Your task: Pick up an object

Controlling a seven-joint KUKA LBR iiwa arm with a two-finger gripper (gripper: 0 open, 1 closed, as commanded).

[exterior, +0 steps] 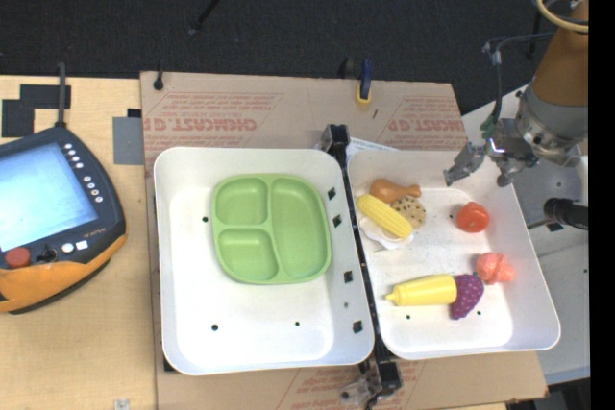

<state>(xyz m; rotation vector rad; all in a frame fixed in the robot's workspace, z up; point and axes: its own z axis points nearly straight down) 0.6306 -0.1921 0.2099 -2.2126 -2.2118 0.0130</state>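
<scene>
Handheld screen unit (53,216) far left, green divided plate (270,229) in left bin (183,322), cardboard (211,118) print mirrored – unreadable, right bin (538,322) holds corn (384,217), yellow bottle (423,291), grapes (467,295), tomato (472,217), gripper (478,167) spread wide – holding nothing, over bin's upper right rim.

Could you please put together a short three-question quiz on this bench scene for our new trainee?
1. True or false: the green plate lies in the left bin.
2. Which item lies nearest the gripper? A) tomato B) grapes C) corn cob
3. Fill in: the yellow bottle touches the ____.

Key: 1 true; 2 A; 3 grapes.
</scene>
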